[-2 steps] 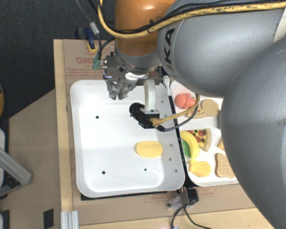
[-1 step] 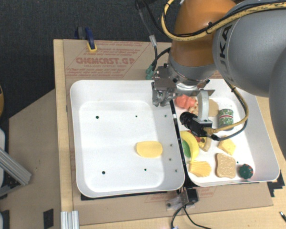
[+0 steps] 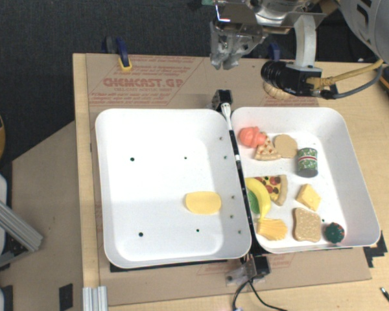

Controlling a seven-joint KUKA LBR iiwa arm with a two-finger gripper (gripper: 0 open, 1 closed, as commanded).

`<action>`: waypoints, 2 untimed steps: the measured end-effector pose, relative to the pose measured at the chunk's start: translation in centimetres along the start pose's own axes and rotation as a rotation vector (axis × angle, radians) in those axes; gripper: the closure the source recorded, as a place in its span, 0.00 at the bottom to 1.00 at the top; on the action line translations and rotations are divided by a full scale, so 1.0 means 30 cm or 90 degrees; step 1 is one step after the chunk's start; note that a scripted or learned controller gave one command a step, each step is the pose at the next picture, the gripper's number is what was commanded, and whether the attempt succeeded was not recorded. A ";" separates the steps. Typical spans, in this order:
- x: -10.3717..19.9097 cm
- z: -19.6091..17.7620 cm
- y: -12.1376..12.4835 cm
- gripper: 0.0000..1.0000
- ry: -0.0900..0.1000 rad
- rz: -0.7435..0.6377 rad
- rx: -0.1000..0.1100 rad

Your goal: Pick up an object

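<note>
Camera view is showing your claw [image 3: 228, 56] hovering beyond both bins, grip state unclear. Toy food is crowding the right bin [image 3: 350, 148]; descending there, you're risking pinching neighbouring pieces or slipping.

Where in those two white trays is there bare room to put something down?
The left bin is mostly bare around the yellow disc. The right bin is crowded along the divider: banana, pizza slice, green can. Only its right edge is bare.
</note>
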State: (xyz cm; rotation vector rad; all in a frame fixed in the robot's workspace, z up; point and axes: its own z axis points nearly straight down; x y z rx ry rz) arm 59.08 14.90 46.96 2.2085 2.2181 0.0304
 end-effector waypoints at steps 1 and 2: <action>0.230 0.553 -0.183 1.00 -0.005 -0.002 0.024; 0.219 0.491 -0.167 1.00 -0.003 0.002 0.013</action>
